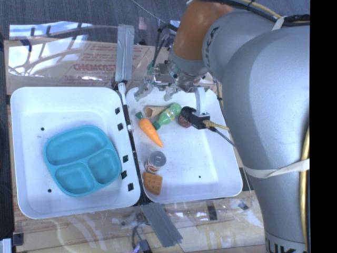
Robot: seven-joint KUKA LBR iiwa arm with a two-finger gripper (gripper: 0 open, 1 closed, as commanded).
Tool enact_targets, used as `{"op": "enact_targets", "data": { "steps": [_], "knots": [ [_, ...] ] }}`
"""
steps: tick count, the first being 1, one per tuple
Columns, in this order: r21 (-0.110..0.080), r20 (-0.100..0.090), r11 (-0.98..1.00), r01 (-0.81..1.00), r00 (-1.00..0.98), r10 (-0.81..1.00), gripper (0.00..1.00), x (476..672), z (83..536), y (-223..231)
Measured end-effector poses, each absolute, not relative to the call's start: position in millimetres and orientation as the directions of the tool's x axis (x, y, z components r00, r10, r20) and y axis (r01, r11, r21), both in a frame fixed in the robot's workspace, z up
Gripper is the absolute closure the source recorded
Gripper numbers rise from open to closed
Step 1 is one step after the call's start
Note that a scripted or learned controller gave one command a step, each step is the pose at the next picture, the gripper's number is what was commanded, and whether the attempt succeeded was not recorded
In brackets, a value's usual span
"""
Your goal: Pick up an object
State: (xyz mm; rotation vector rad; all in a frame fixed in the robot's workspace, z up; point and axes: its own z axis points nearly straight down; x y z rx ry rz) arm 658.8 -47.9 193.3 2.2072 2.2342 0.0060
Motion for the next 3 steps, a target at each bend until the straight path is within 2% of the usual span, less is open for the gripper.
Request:
{"op": "enact_targets", "data": {
  "steps": [1,2,3],
  "knots": [
    [-0.006,0.000,0.009,1.000,-0.009,1.000,0.00,628.8,190,-24],
    [-0.007,-0.001,0.005,1.000,-0.005,1.000,0.00,598.2,190,-69],
    [-0.011,0.000,0.007,1.000,-0.007,1.000,0.00,598.4,124,-93]
  ]
}}
